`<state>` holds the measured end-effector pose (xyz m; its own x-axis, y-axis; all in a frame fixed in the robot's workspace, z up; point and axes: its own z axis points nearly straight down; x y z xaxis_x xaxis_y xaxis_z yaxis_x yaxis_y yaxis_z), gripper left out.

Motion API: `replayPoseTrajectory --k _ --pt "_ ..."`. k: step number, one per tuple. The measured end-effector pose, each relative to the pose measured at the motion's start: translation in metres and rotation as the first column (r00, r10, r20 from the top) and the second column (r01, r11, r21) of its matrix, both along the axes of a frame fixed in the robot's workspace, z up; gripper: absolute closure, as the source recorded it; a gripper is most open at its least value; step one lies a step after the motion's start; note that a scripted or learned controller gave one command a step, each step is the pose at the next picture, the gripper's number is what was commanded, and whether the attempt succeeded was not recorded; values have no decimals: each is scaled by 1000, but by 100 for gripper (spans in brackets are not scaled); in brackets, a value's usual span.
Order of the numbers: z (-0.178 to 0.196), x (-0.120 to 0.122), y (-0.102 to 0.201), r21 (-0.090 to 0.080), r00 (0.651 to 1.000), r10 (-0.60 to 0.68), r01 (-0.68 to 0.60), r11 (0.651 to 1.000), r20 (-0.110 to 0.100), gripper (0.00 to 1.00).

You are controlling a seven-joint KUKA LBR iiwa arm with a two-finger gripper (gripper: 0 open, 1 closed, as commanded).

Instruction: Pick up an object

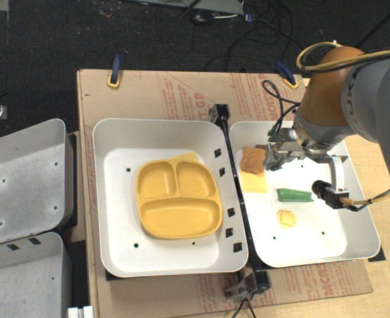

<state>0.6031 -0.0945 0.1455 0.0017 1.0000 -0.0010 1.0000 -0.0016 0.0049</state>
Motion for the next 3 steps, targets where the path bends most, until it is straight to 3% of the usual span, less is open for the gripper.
replayPoseTrajectory --k 2,3 --pt "88 -2 -2 0 1000 3 -3 1000 1 100" --pt "78 5 52 2 1000 9 -9 1000 -5 100"
